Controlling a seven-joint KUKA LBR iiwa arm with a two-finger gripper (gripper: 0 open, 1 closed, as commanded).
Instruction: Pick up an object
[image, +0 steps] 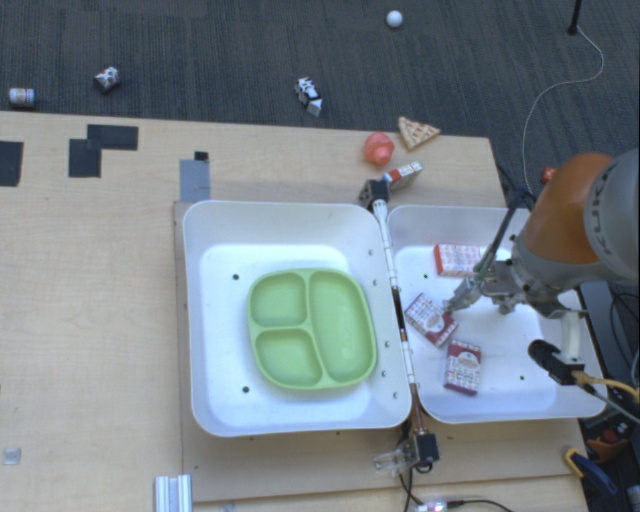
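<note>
Three small red-and-white packets lie in the right bin: one at the back, one tilted near the bin's left wall, and one toward the front. My gripper reaches in from the right and hangs low, just right of the tilted packet and close above it. I see nothing lifted off the bin floor. The grey arm with its orange band covers the bin's right side.
The left bin holds a green divided plate. On the bench behind the bins lie a red ball, a toy pizza slice and a small red-and-white tube. Cables hang at the right edge.
</note>
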